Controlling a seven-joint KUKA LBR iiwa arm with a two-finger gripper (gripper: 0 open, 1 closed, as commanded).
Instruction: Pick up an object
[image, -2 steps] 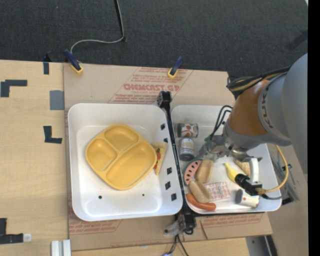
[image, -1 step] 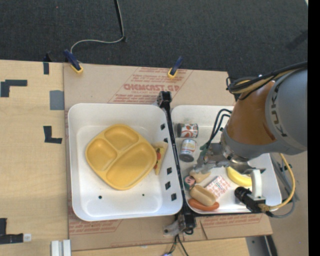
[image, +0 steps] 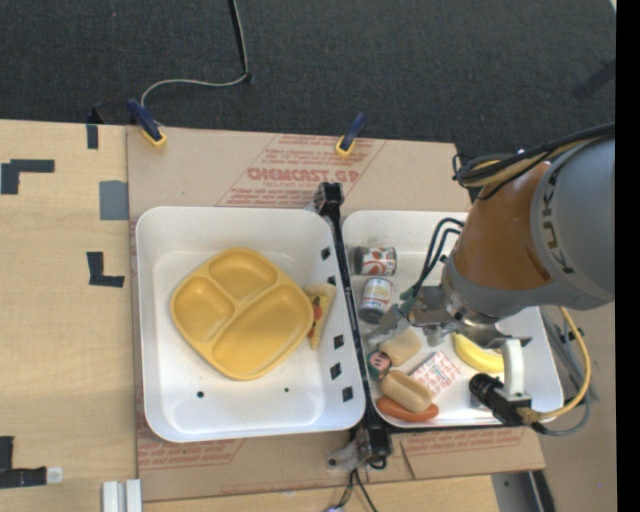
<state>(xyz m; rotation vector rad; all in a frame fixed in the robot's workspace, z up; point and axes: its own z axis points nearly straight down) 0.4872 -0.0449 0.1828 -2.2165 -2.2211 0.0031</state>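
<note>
Plastic gleams at left: a glossy yellow divided plate (image: 242, 313) fills the left bin (image: 160, 400). At lower right, the right bin (image: 420, 222) holds two cans (image: 377, 280), a hot dog (image: 404, 391) and banana (image: 476, 354) (toys, seemingly) under the gripper (image: 425, 310).

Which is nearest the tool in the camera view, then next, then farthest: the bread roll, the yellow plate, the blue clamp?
Measured from the tool:
1. Bread roll, right bin, just below it.
2. Yellow plate, left bin.
3. Blue clamp, far top-left corner of the cardboard.

Glossy yellow plastic tray (image: 242, 313), smooth white bins (image: 160, 300) (slightly shiny), metal cans (image: 377, 296)
</note>
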